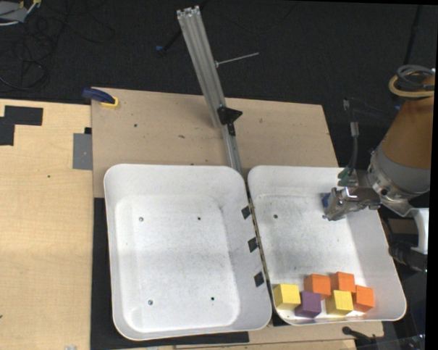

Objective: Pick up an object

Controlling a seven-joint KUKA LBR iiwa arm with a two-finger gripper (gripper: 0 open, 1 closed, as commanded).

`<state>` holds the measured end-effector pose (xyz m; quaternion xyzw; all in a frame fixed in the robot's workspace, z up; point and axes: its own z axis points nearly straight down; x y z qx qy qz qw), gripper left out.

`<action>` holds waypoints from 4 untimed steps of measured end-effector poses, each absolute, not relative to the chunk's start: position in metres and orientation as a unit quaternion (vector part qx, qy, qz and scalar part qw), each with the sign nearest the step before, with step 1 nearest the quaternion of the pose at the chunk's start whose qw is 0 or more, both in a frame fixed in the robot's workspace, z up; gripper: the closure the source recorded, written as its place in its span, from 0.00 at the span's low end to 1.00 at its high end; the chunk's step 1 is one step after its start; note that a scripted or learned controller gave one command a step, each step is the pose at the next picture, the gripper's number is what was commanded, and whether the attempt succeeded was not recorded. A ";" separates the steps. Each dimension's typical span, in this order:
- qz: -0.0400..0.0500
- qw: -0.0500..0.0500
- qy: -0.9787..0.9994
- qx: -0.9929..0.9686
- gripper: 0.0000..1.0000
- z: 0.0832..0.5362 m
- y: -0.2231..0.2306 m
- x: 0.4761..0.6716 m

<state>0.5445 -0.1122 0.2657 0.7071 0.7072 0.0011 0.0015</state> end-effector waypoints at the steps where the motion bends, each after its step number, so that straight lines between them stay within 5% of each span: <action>1: -0.001 -0.003 0.709 0.706 1.00 0.260 -0.052 0.529; 4: -0.001 -0.002 0.709 0.705 1.00 0.242 0.087 0.505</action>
